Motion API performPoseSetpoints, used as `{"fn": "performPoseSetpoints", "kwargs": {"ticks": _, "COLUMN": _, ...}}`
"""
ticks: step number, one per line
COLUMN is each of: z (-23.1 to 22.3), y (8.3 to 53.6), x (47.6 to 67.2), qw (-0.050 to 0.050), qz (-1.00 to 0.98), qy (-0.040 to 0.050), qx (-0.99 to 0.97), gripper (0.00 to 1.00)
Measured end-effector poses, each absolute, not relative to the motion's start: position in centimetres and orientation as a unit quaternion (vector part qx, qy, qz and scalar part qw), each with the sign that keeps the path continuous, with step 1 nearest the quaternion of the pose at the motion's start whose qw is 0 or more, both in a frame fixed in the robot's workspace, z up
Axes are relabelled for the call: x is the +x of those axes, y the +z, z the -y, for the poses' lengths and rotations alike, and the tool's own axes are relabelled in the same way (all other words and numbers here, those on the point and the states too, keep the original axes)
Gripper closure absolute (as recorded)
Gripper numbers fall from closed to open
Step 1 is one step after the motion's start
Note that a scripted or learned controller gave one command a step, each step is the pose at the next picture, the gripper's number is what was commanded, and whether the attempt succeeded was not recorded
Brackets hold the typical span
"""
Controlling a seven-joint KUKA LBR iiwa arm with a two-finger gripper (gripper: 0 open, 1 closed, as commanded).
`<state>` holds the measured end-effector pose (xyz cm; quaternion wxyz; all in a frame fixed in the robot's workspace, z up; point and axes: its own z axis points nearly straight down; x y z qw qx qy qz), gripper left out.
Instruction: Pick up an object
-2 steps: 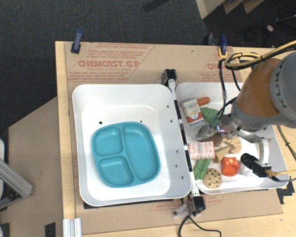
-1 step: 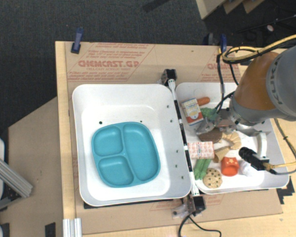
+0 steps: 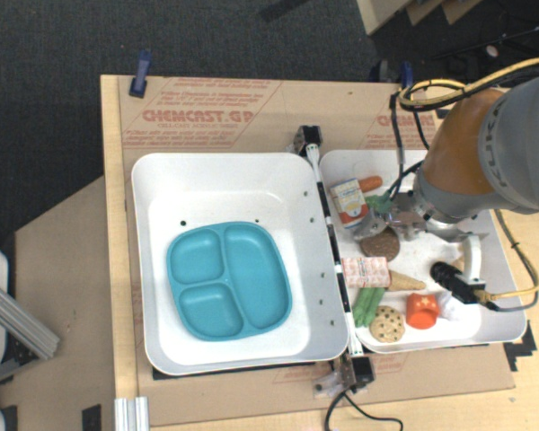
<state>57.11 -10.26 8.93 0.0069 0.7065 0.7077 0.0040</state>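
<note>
The grey arm with its orange band reaches in from the right over the right bin. Its gripper hangs low above the bin's middle, just over a brown round patty. Beside it to the left are a small white and red carton and an orange sausage-like piece. Nearer the front lie a pink wafer pack, a cone, a green pod, a chip cookie and a red tomato-like piece.
The left bin holds a teal divided plate. A black clamp sits at the far end of the rim shared by the bins. Yellow and black cables trail from the wrist over the right bin's right side.
</note>
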Motion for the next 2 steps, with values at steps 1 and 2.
{"fn": "performPoseSetpoints", "kwargs": {"ticks": 1, "z": 9.9, "y": 8.5, "x": 58.2, "qw": 0.001, "qz": -0.707, "qy": 0.0007, "qx": 0.707, "gripper": 0.0}}
{"fn": "performPoseSetpoints", "kwargs": {"ticks": 2, "z": 9.3, "y": 8.4, "x": 57.0, "qw": -0.001, "qz": -0.707, "qy": -0.0009, "qx": 0.707, "gripper": 0.0}}
